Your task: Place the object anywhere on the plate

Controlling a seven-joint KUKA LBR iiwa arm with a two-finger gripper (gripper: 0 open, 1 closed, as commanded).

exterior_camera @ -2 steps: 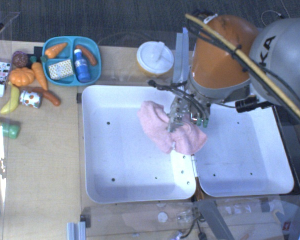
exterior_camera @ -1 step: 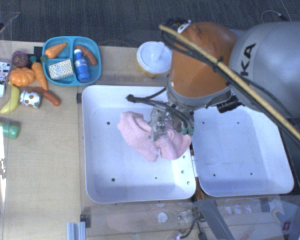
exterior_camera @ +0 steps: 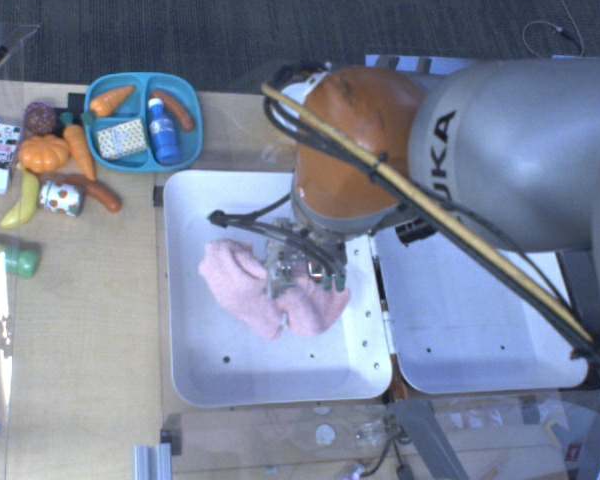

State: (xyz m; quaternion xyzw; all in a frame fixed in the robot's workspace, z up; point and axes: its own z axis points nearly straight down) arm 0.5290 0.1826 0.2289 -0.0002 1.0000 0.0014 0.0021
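A crumpled pink cloth (exterior_camera: 232, 273) lies in the middle of the left white bin (exterior_camera: 210, 363). My gripper (exterior_camera: 302, 274) hangs straight down from the orange wrist band and sits low over the cloth's right half, touching or just above it. The wrist and cables hide part of the cloth. The blue divided plate (exterior_camera: 192, 118) stands on the bench beyond the bin's far left corner. It holds a toy carrot (exterior_camera: 112, 98), a blue bottle (exterior_camera: 163, 130) and a few other toy foods.
The right white bin (exterior_camera: 480, 343) lies under the big grey arm. Left of the plate are loose toys on the bench: a pumpkin (exterior_camera: 42, 153), a banana (exterior_camera: 20, 201), a small can (exterior_camera: 60, 198) and a green piece (exterior_camera: 12, 259).
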